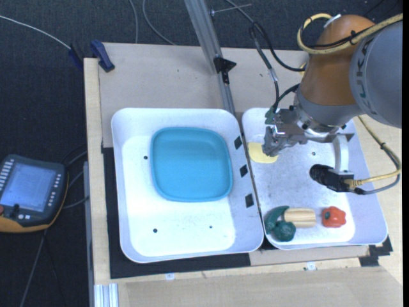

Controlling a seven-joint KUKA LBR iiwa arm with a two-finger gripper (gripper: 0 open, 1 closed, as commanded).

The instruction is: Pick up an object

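Two shallow white plastic bins, the left bin (128,190) smooth and faintly glossy, the right bin (287,184) scuffed with grey speckling, sit on a pale matt wooden bench (160,75). A smooth turquoise plastic plate (192,164) has a soft satin sheen. The arm's glossy orange band (332,62) catches light above matt grey casing (386,69). A brushed aluminium rail (203,24) crosses dark, rough-textured carpet (38,107). A shiny red plastic tomato-like toy (333,217) gleams.

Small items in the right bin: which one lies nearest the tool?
The pale yellow piece, directly beside the tool at the bin's left wall; the others lie along the near edge.
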